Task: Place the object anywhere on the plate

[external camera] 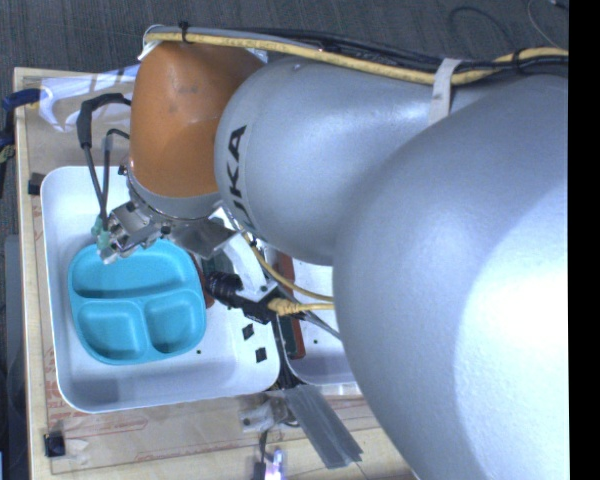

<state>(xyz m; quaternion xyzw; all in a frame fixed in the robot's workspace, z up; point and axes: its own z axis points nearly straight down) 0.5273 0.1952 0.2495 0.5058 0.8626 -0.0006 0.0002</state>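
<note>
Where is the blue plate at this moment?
The blue plate, with three compartments, lies in the left white bin, toward its left side. The tool is over the plate's upper left rim.

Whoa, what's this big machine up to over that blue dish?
A grey robot arm with an orange band reaches in over the left white bin. Its gripper sits at the top edge of a blue divided plate lying in that bin. The arm hides much of the bench, and any object to be placed can't be made out.
</note>
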